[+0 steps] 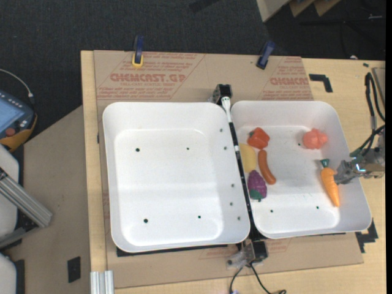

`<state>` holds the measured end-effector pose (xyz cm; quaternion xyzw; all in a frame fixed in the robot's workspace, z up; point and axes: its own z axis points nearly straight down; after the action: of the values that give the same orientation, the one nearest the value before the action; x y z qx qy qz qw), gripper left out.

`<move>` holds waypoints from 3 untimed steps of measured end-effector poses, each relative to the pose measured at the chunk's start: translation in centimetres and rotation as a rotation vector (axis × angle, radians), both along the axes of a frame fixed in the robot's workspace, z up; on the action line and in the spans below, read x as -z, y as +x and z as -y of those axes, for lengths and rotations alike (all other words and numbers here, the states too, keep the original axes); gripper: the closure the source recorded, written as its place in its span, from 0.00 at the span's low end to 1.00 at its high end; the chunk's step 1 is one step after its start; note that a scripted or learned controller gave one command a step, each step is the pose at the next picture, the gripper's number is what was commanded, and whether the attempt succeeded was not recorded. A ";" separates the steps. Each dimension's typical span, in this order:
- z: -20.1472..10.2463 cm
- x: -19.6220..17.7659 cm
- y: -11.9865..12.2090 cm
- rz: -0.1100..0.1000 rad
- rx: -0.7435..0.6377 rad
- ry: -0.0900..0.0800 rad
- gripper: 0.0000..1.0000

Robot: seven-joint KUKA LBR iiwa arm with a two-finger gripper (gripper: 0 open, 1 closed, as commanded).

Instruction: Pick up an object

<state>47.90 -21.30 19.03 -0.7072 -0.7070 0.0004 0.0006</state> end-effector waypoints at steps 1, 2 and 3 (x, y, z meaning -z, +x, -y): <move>1.1 0.9 0.0 0.000 0.000 0.000 1.00; 1.0 1.2 7.7 0.007 -0.005 -0.003 1.00; 1.2 -8.1 5.2 0.010 -0.001 -0.004 1.00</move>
<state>53.13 -22.47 27.11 -0.7068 -0.7074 -0.0015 -0.0045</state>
